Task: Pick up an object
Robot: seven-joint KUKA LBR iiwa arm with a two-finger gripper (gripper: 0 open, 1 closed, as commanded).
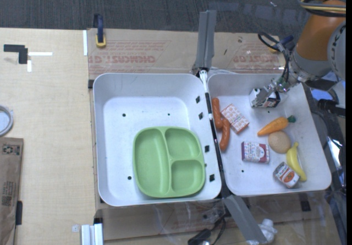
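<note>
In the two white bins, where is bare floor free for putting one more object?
Left bin: free strip behind the green divided plastic tray, and along its left wall. Right bin: free near-left corner below the small red-and-white carton. Crowded around the orange toy carrot and yellow banana.

Below me I count two white bins: the left bin (104, 128) and the right bin (242, 175). The left one carries one green divided plate (168, 161). In the right one I count two sausages (216, 112) (225, 135), one carrot (273, 125), one banana (296, 161), one egg (279, 141), two small cartons (235, 118) (255, 152) and one small can (286, 175). That makes eight food items there.
</note>
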